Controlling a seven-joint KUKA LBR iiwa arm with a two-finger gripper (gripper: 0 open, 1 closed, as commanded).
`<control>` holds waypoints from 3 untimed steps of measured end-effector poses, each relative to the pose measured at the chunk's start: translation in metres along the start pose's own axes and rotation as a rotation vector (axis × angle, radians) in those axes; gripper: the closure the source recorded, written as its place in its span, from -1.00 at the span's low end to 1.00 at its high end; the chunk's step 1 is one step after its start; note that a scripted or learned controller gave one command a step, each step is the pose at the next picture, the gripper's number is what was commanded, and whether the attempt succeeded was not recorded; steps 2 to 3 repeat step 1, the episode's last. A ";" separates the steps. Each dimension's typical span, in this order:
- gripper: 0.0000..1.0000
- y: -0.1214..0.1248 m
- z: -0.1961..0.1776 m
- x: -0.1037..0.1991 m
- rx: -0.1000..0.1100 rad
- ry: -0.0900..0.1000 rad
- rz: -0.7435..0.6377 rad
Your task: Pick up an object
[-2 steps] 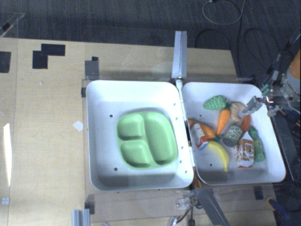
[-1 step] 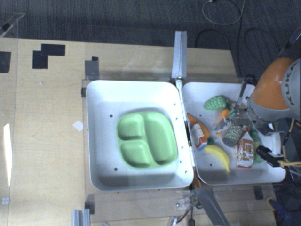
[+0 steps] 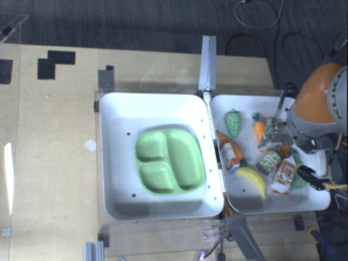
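The right bin holds several small items. A green bumpy fruit lies at its back left, with an orange carrot-like piece beside it. An orange and white carton leans against the left wall, and a yellow banana lies at the front. A green can and an orange and white packet sit in the middle. My gripper hangs low over the middle of this bin, just above the can and right of the carrot piece.
The left bin carries a green divided plate. A metal post stands at the back between the two bins. The arm's orange band looms over the right bin's right side. Black cables lie behind the bench.
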State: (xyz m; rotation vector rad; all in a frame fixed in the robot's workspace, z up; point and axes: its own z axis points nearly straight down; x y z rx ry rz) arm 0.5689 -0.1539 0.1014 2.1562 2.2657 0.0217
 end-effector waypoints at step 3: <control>1.00 0.017 -0.137 0.054 0.012 0.001 -0.140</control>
